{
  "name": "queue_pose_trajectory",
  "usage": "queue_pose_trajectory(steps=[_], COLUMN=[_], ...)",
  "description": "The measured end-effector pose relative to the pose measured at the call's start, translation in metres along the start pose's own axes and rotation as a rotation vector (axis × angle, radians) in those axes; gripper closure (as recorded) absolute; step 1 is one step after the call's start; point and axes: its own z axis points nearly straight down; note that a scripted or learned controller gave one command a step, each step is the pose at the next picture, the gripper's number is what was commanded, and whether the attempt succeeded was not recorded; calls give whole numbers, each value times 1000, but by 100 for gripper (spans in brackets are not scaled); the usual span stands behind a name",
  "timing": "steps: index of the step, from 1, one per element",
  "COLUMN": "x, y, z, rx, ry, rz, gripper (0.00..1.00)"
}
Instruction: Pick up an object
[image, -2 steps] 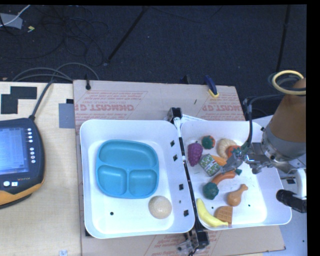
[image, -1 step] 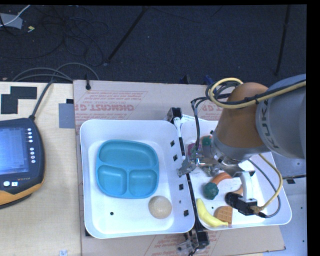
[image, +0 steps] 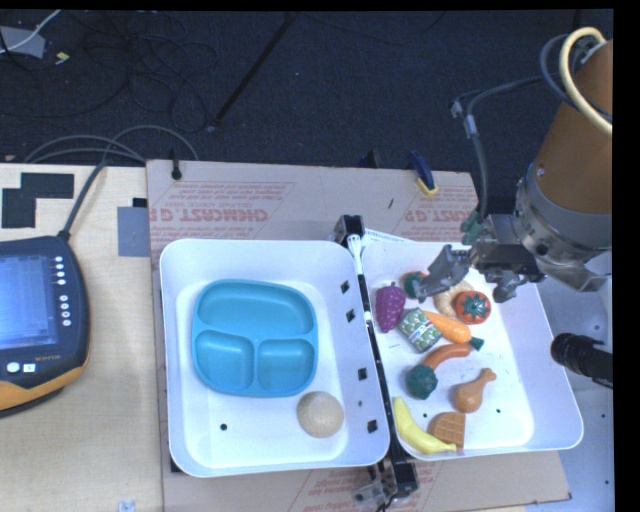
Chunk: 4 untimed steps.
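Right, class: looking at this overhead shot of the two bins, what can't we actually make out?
- Gripper: its fingers blur into the toys beneath; open or shut is unclear.
- Pale item under the gripper: mostly covered, identity unclear.
- Arm: cut off by the right and top edges.
- Tablet: cropped at the left edge, screen text too small.

A handheld control tablet (image: 35, 315) with a lit screen and orange rim lies on the bench's left edge. A sheet of printed cardboard (image: 260, 205) lies under both bins. Black cables (image: 150, 60) trail over the dark floor behind. A blue clamp (image: 424, 172) grips the cardboard's far edge.
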Motion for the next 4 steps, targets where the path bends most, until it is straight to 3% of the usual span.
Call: queue_pose_trajectory(steps=[1,2,3,4], x=[2,41,89,88], y=[0,21,-1,-1], z=[-1,149,41,38], rx=[18,32,8,21], ry=[-3,-2,1,-4], rz=[-5,-2,-4,-3], gripper=[100,100,100,100])
